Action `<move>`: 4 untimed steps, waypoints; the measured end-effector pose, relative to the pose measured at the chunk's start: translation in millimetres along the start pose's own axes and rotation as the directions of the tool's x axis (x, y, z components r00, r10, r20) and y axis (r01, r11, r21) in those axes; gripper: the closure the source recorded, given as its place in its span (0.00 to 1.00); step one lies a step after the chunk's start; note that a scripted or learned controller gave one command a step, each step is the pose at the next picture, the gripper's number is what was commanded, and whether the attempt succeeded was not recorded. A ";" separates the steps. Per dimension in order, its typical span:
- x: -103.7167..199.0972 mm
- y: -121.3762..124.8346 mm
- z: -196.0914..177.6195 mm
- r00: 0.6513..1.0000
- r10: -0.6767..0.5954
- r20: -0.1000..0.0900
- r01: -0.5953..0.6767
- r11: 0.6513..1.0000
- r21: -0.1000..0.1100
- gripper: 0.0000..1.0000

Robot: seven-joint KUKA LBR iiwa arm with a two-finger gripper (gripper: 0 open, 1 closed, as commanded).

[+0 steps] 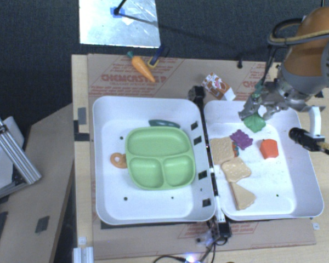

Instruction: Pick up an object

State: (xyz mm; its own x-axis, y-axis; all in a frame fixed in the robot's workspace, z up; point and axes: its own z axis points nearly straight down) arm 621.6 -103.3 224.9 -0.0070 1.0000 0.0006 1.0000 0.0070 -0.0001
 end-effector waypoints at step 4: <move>121.8 -114.6 -9.5 1.000 0.001 0.000 -0.001 1.000 -0.003 1.00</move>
